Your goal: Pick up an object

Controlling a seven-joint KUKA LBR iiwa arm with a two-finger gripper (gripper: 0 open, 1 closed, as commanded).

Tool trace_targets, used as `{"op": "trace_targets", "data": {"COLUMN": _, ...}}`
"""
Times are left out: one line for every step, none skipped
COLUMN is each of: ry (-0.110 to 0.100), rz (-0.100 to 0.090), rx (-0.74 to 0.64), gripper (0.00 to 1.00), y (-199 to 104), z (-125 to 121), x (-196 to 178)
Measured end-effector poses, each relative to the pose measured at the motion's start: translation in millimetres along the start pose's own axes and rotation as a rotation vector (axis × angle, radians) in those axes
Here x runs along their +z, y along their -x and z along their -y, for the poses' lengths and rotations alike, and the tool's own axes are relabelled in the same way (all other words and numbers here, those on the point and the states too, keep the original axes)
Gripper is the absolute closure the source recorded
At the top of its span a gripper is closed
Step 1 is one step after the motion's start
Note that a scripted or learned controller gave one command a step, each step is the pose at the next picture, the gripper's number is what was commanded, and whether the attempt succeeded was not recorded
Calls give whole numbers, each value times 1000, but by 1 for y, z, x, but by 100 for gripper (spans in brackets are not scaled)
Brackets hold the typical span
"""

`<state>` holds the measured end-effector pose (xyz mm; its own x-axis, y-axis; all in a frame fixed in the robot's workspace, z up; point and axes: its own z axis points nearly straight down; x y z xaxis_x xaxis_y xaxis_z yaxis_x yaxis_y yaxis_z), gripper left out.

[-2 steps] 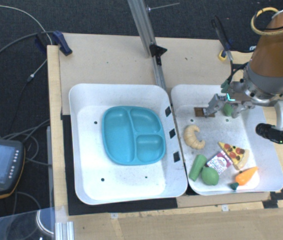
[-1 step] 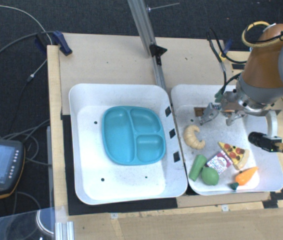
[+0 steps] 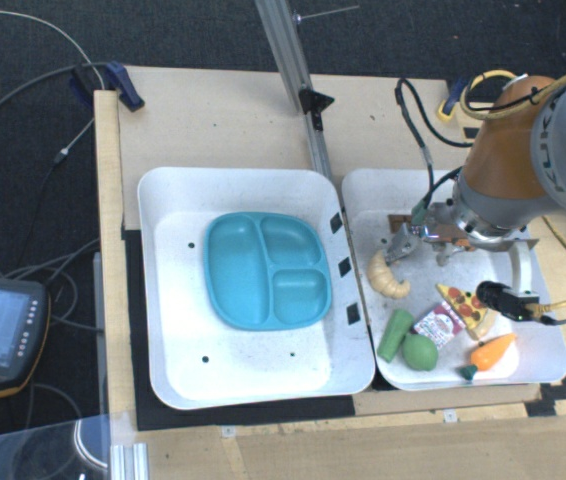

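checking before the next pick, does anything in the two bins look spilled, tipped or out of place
Nothing stands out. The blue divided plate lies flat in the left bin. The croissant, green cucumber, lime, pizza slice and carrot lie loose inside the right bin.

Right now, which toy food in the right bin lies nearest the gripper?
The croissant, the pale curved piece by the bin's left wall, just below the gripper. The pizza slice, carrot and green pieces lie farther toward the front.

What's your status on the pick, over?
Gripper low in right bin, nothing seen between fingers. Croissant just below it. Pizza slice, carrot nearby, untouched.
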<state>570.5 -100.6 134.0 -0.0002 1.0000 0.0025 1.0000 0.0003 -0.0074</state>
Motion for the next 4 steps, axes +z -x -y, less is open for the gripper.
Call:
{"op": "trace_targets", "data": {"ry": 10, "rz": -3, "rx": 0, "gripper": 0, "y": -1, "z": -3, "x": 38}}
{"op": "trace_targets", "data": {"ry": 15, "rz": -1, "rx": -1, "gripper": 100, "y": -1, "z": -4, "x": 25}}
{"op": "trace_targets", "data": {"ry": 13, "rz": 4, "rx": 0, "gripper": 100, "y": 5, "z": -2, "x": -36}}
{"op": "trace_targets", "data": {"ry": 14, "rz": 4, "rx": -1, "gripper": 100, "y": 10, "z": 0, "x": -82}}
